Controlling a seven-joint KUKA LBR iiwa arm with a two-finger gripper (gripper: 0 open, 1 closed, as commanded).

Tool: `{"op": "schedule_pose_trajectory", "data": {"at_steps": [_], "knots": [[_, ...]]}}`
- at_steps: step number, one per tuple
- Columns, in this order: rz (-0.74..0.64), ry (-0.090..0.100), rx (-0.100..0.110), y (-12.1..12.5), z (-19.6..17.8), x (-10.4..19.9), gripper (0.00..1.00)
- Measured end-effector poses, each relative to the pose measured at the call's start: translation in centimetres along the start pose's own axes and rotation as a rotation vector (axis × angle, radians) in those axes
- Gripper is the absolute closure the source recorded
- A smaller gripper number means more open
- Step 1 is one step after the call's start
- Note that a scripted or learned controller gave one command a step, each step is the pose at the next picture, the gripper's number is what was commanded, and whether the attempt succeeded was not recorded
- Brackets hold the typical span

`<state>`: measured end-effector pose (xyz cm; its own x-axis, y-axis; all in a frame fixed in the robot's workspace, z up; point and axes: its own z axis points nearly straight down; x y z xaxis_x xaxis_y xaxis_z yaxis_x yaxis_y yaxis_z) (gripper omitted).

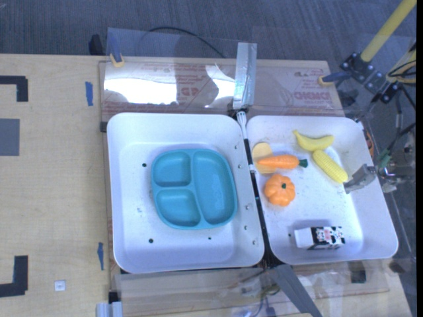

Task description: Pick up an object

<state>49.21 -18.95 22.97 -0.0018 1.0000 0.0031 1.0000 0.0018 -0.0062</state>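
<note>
The right bin (370,233) holds several toy foods. A yellow banana (313,139) lies at the back, with a yellow corn cob (329,166) just in front of it. An orange carrot (280,163) with a green tip lies near the divider, beside a pale yellow slice (262,150). An orange pumpkin (279,190) sits in front of the carrot. Near the front lies a small white carton (319,237) with black print. My gripper (367,175) reaches in over the bin's right rim, just right of the corn cob, and nothing shows in its grasp.
The left bin (125,144) carries a blue divided plate (194,187) in its middle. A raised divider (251,177) separates the two bins. A clear panel and a metal post (245,74) stand behind them. Cables and a yellow pole (393,18) crowd the right side.
</note>
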Motion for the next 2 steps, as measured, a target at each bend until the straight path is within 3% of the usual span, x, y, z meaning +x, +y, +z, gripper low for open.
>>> {"op": "schedule_pose_trajectory", "data": {"at_steps": [1, 2], "knots": [[0.126, -0.005, -0.01, -1.0, -8.2, -0.1, 0.0], [0.064, 0.001, 0.007, 3.2, 5.6, 2.1, 0.0]]}}
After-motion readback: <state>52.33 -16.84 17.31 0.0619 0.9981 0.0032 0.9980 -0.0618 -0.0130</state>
